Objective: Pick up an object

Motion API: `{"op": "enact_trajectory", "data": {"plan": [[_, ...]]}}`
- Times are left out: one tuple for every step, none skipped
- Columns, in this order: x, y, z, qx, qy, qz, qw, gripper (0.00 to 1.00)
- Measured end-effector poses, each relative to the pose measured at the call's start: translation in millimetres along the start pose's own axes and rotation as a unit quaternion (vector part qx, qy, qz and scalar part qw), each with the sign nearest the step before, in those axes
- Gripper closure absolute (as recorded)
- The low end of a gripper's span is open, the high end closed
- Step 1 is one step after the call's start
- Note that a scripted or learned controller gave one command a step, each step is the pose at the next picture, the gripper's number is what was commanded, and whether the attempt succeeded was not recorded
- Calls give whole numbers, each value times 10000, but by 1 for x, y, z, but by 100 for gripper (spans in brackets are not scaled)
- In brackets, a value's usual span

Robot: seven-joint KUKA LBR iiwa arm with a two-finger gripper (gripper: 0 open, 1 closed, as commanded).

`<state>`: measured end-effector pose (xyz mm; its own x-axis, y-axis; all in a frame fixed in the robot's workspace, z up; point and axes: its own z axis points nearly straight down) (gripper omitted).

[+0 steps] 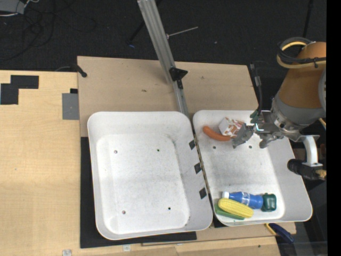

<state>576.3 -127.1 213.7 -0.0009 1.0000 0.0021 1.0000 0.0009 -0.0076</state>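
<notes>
hand low in right bin far end, fingers' gap unreadable | beside it – red-white packet and orange sausage, crowding far-left corner | near end: blue bottle; corn cob touching it | left bin on table

Hot dog, carton, bottle, corn

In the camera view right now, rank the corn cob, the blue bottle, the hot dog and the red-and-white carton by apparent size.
1. Blue bottle, longest.
2. Corn cob, slightly shorter, though close enough to be unsure.
3. Hot dog and red-and-white carton look alike overall; the gripper partly hides the carton, so no ranking.
</notes>
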Motion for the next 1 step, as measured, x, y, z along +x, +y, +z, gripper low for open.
{"op": "enact_trajectory", "data": {"plan": [[-1,1,-2,-24,-5,10,10000,0]]}}
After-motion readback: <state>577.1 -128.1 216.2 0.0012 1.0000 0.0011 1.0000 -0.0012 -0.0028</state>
